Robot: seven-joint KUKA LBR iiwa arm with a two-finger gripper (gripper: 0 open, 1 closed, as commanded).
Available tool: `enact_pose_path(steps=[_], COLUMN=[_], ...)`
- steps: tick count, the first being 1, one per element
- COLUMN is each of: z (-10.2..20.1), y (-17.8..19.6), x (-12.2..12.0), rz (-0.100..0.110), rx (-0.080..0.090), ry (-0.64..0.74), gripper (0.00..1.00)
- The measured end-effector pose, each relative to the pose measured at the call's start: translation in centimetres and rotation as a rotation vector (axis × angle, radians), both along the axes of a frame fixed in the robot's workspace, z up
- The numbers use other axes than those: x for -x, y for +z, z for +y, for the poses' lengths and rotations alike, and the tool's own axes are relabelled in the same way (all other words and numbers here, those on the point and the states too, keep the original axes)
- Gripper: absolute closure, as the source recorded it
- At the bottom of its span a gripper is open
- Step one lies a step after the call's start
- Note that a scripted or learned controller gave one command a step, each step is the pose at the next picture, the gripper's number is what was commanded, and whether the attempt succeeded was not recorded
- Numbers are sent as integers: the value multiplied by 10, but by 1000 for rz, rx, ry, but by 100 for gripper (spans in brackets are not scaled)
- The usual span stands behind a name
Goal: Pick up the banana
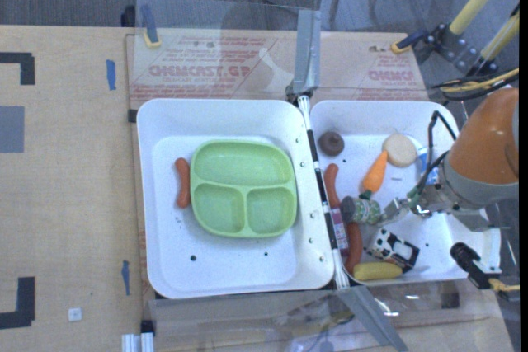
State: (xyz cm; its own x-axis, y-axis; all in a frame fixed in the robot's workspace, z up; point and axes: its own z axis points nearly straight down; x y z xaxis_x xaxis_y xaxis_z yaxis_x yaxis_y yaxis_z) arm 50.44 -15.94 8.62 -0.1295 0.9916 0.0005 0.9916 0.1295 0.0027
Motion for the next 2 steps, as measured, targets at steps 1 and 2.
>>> enact_pose_path(steps=[1,2], z=[45,45], y=[1,1], x=[-7,-7], rz=[-2,-2], rx=[2,1], ry=[-90,-91], gripper=[0,0])
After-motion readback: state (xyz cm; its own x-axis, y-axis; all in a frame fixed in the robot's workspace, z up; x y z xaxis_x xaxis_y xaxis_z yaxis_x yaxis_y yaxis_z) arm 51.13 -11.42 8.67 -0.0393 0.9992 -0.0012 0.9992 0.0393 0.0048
